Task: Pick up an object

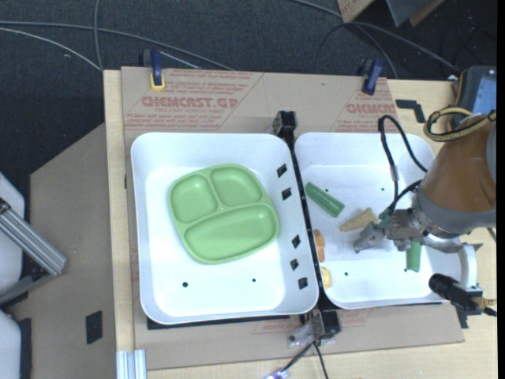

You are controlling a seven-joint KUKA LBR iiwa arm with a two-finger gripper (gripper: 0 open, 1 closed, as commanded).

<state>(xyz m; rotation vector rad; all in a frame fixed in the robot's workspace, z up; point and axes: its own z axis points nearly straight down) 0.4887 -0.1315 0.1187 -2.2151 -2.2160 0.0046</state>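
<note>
In the right bin (pixel 355 290), the end effector (pixel 368 239) sits low over the floor, its tips touching the near side of a tan object (pixel 355 220); whether it is clenched I cannot tell. A green block (pixel 324 199) lies just left and farther away.

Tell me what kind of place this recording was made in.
Probably a robotics lab bench. Two white bins sit clamped on a protective board, loose cables trail over dark carpet, and a robot arm reaches over small test objects, near a green divided plate.
</note>
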